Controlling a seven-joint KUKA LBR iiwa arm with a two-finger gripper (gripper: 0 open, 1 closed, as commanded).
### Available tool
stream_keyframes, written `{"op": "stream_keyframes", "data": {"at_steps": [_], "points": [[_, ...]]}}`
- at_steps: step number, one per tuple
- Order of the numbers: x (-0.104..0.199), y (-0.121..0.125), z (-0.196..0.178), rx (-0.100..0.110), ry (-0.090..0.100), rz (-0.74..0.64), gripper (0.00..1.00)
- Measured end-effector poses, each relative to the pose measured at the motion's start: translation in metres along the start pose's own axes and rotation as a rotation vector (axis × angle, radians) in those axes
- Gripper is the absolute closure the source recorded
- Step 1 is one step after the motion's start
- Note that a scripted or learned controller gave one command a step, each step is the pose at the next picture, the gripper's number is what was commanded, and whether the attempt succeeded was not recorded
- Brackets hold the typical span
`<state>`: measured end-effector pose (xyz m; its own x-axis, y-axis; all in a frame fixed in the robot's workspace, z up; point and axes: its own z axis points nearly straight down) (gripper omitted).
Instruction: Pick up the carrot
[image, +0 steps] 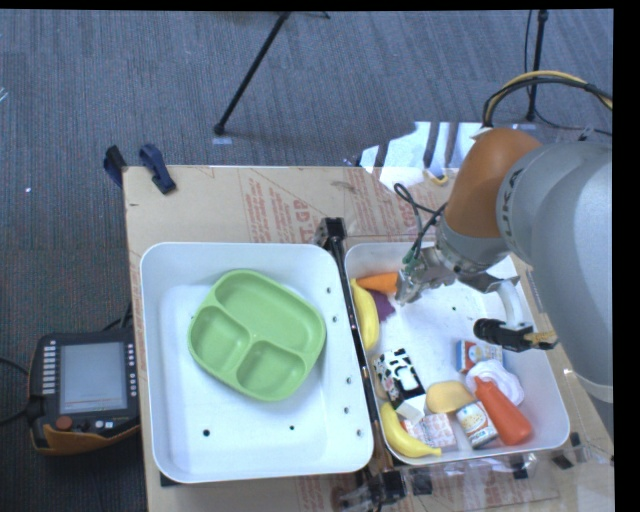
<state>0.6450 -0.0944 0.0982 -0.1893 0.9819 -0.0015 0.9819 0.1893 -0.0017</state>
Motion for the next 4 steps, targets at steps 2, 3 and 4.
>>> {"op": "stream_keyframes", "data": {"at_steps": [2,3,4], "points": [[-0.003,-0.002,0.011,0.002,0.004,0.153,0.0],[0.005,-0.001,0.011,0.002,0.003,0.361,0.0],[-0.002,-0.002,0.011,0.001,0.003,0.53,0.0]]}}
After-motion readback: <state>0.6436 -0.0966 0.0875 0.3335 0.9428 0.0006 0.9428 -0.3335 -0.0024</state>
